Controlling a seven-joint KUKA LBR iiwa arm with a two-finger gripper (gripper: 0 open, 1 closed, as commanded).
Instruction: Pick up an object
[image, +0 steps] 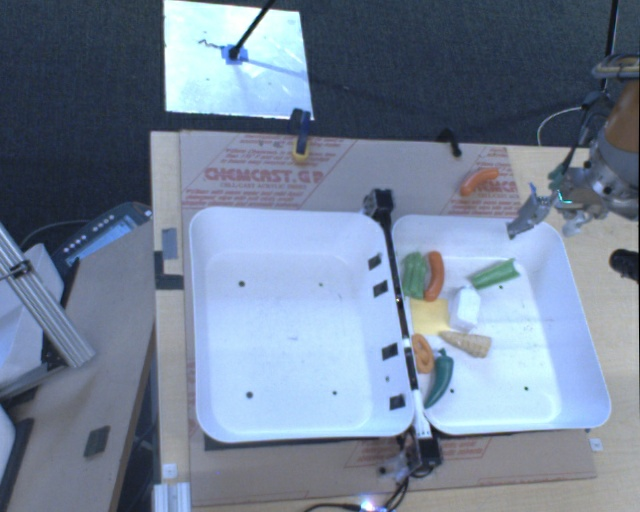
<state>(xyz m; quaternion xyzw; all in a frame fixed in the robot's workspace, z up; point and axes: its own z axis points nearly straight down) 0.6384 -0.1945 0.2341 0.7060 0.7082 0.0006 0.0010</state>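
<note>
Dark carpet lies behind the bench, which carries two white bins. All the toy food sits in the right bin, near its left wall: a green pod, a sausage, a green bean, a white block, a cone, a pepper. One orange piece rests on the bench beyond the bin's far edge. Over the far right corner hangs the gripper; its fingers look spread, with nothing between them. I think the risk is crowding: the pieces touch, so the fingers may push one away or catch two
</note>
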